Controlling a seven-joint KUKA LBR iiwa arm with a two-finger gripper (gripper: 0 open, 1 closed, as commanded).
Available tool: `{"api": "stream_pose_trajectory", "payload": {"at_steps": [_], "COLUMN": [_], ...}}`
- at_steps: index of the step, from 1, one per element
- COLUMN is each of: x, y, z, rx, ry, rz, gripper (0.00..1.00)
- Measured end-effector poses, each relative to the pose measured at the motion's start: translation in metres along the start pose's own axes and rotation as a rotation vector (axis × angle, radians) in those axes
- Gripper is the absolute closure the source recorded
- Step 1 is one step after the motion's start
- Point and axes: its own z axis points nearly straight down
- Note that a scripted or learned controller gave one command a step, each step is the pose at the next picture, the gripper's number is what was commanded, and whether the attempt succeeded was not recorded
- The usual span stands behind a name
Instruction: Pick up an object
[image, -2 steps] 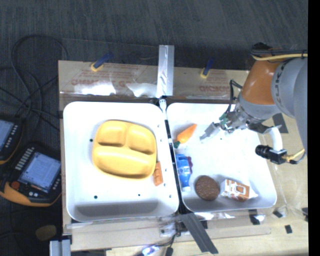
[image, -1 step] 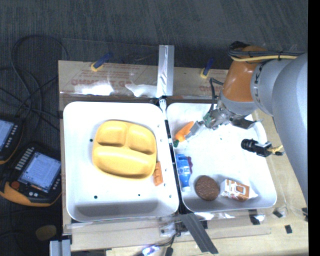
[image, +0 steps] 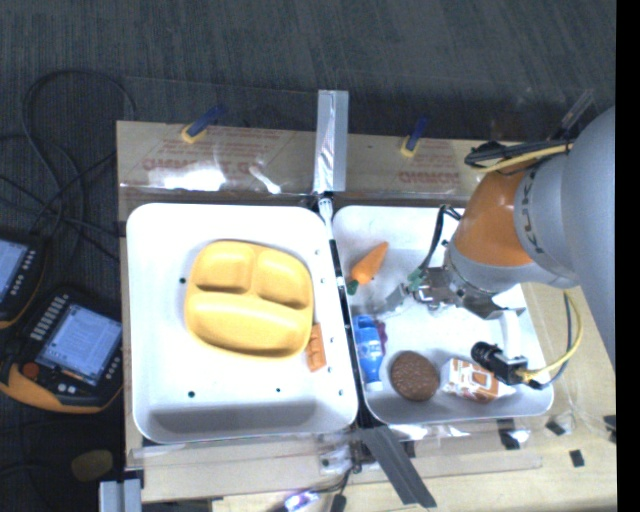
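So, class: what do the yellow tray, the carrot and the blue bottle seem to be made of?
Yellow tray: probably moulded plastic, smooth and faintly glossy, with rounded compartments.
Carrot: likely toy plastic, an even orange colour with a dull sheen.
Blue bottle: probably plastic, with a pale label; too small to be sure.

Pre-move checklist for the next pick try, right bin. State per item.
1. Gripper over the right bin, not the left: ok.
2. Nothing seen between the fingers: ok.
3. Finger opening: cannot tell, wrist hides much of it.
4. Nearest target, carrot, lies apart from the gripper, up and left of it: ok.
5. Blue bottle sits tight against the wall between the bins, little room on that side: not ok.
6. Brown cookie and small carton lie unobstructed near the bin's front: ok.
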Motion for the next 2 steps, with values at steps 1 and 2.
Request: {"api": "stream_pose_trajectory", "payload": {"at_steps": [1,2], "x": [0.003,0.012], "y": [0.047,0.099], "z": [-0.077,0.002], "rx": [0.014,0.003], "ry": [-0.005,-0.008], "rz": [0.164,0.137], "gripper": [0.0,0.0]}}
